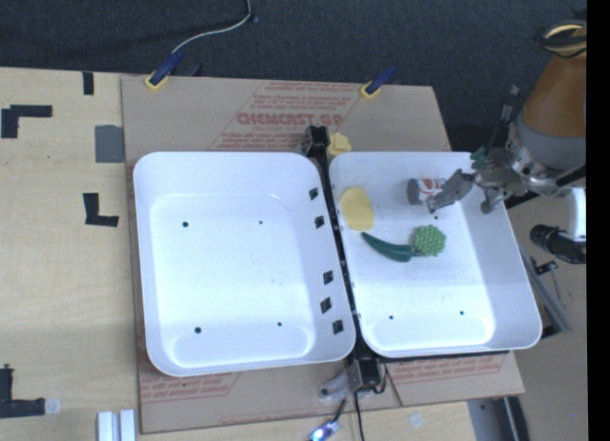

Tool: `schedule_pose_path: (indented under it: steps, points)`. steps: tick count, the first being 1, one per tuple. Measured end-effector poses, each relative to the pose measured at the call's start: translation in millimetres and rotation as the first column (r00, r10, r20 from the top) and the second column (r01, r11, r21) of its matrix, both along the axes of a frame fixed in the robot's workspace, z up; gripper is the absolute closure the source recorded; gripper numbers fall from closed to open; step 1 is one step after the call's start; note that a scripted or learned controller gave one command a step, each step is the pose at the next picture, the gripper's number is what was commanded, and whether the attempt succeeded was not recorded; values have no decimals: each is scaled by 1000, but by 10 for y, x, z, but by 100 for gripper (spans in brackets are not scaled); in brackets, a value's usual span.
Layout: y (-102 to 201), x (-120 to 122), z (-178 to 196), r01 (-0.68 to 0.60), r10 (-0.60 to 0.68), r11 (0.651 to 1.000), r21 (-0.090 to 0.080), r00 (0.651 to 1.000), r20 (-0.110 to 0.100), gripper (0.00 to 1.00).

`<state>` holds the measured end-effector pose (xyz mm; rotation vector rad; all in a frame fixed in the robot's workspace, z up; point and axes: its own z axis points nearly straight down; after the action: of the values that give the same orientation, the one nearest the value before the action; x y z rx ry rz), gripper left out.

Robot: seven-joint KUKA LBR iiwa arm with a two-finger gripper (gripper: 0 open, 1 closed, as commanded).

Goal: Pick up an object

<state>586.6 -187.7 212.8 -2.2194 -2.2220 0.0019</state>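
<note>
Objects to pick are all in the right shallow white plastic bin (496, 325), upper half. Pale yellow rounded soft-looking lump (357, 209) sits near that bin's left wall. Dark green curved pepper-shaped piece (386, 246) lies just below it, slanting down to the right; its right end touches or slightly overlaps a light green bumpy ball (430, 240), can't tell which. Small grey item with red-and-white markings (421, 188) lies near the bin's back wall, too small to identify.

Two-finger grey gripper (463, 193) is over the right bin's upper right area, next to the grey item, above and right of the green ball. Two prongs are visible with a gap between them, so it looks spread apart; nothing seen between the fingers. Whether a fingertip touches the grey item: can't tell.

Arm's orange band (557, 96) is at the right edge of view, past the bin rim.

Left shallow white plastic bin (152, 268) shares a black clipped seam (330, 268) with the right one. Both rest on a brown cardboard sheet (286, 115) held by blue-and-yellow clamps (164, 71) at its back edge.
</note>
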Motion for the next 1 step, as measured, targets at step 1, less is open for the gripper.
schedule_pose_path:
  steps: [1]
  points:
    - [7, 1, 97, -2, 2, 1000, 1, 1000, -1, 100]
